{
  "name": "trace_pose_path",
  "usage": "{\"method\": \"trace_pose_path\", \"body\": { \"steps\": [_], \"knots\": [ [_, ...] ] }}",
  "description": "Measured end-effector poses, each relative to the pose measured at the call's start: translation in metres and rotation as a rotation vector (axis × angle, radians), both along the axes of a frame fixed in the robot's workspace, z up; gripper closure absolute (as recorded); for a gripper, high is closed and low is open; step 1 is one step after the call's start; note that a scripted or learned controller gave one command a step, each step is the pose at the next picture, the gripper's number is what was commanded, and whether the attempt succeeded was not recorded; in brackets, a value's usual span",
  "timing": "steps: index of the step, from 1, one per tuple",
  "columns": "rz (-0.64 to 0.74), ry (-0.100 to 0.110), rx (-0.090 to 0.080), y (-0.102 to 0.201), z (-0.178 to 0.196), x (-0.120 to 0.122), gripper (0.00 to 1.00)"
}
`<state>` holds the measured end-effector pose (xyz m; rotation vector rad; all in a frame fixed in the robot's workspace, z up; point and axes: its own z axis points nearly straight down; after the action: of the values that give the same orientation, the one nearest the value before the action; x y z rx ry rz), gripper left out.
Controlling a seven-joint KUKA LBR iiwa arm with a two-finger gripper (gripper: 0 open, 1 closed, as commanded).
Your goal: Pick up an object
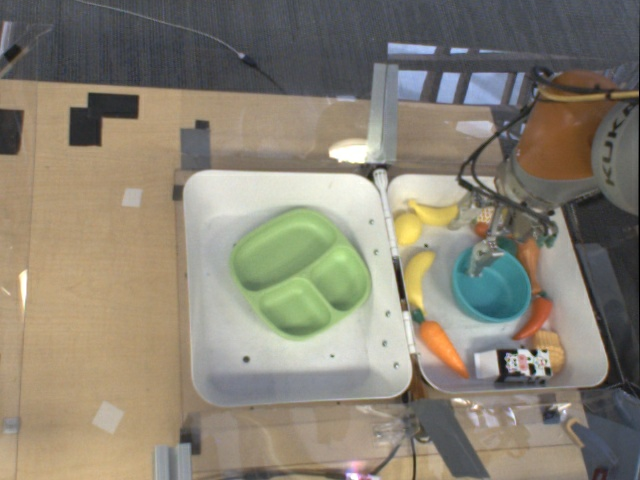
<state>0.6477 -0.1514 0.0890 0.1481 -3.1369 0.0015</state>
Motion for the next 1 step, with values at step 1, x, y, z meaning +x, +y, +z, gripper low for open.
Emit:
{"method": "trace_pose_path", "body": {
  "steps": [1],
  "knots": [
    [0.058,-0.012,-0.001,-0.0319,0.0006,-0.0009,0.0]
  ]
}}
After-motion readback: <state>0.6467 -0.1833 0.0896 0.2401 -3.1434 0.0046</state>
